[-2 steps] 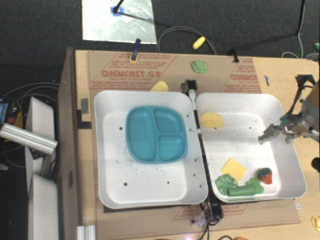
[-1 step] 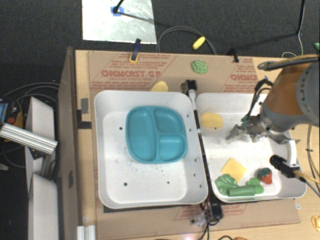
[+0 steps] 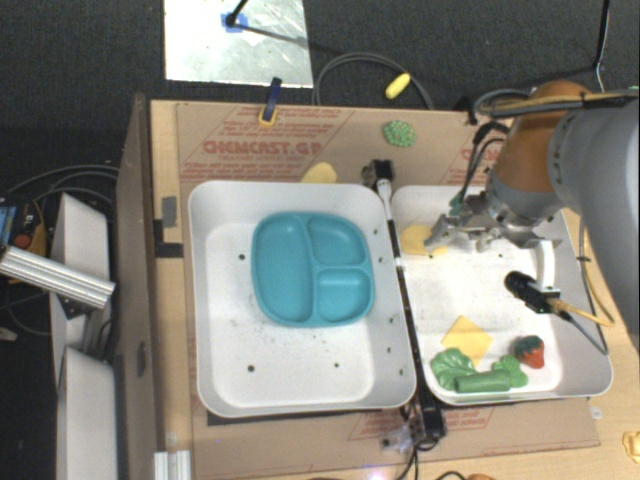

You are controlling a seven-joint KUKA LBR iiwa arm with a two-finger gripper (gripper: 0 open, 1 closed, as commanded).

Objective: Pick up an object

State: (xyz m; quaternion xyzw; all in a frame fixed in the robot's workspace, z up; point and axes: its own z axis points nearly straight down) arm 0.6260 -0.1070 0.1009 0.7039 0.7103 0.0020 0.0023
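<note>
Camera view: grey 2-finger gripper [image 3: 441, 232] is positioned low in right white bin [image 3: 480, 290], just beside flat yellow round piece [image 3: 413, 238]; grip state cannot be told.

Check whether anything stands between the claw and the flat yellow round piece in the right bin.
Nothing visible does. The claw is right beside the flat yellow round piece at the far left of the right white bin. The yellow wedge, green toy pieces and red toy piece lie at the bin's near end.

Teal tray [image 3: 311, 268] — smooth plastic; bench [image 3: 240, 128] — matt cardboard.
</note>
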